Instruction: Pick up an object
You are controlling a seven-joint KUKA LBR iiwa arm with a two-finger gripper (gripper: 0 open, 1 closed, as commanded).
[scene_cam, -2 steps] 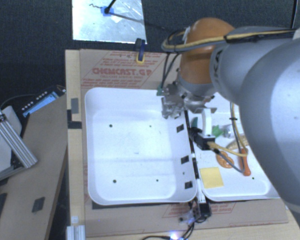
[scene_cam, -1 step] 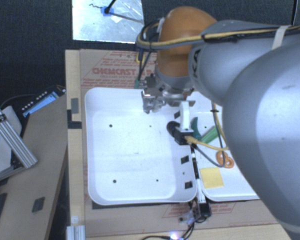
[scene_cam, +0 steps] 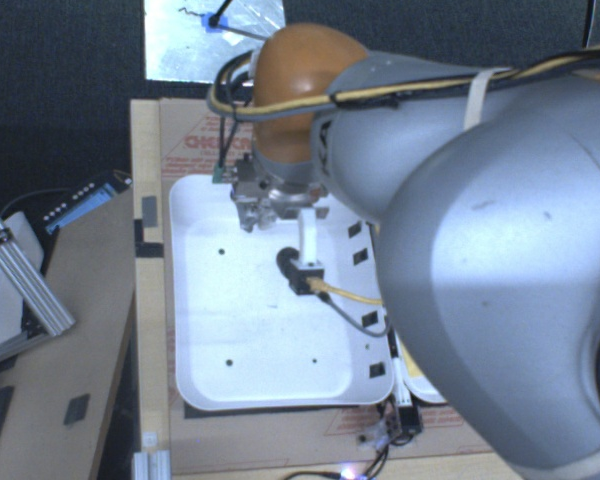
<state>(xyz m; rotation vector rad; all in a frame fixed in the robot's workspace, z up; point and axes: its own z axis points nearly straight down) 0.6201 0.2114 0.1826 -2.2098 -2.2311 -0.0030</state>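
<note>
Starting at the gripper (scene_cam: 252,211): aimed straight down, parked low over the back-left corner of the left bin (scene_cam: 185,368), close to the rim. Can't call it released, clenched or grasping, with the working end hidden by the wrist housing and the slanted view. Not counting a pick on this evidence. Aimed down presumably for a top grasp into a shallow tray. Placed in the corner most likely as a program-chosen attempt point, maybe chasing something small against the wall.

Pick target: can't locate with confidence. Only a few small dark dots (scene_cam: 222,252) to report on the white floor, well apart, probably holes or marks rather than graspable items. Best guess for the object: directly under the gripper, or over in the right bin (scene_cam: 427,393), mostly behind the arm (scene_cam: 500,248).

Further out: orange band (scene_cam: 295,78) just above the wrist, then the grey arm reaching in from the right across the right bin. Printed cardboard (scene_cam: 195,138) under both bins, presumably as a base pad.

Task status, as a judgement: not done.
</note>
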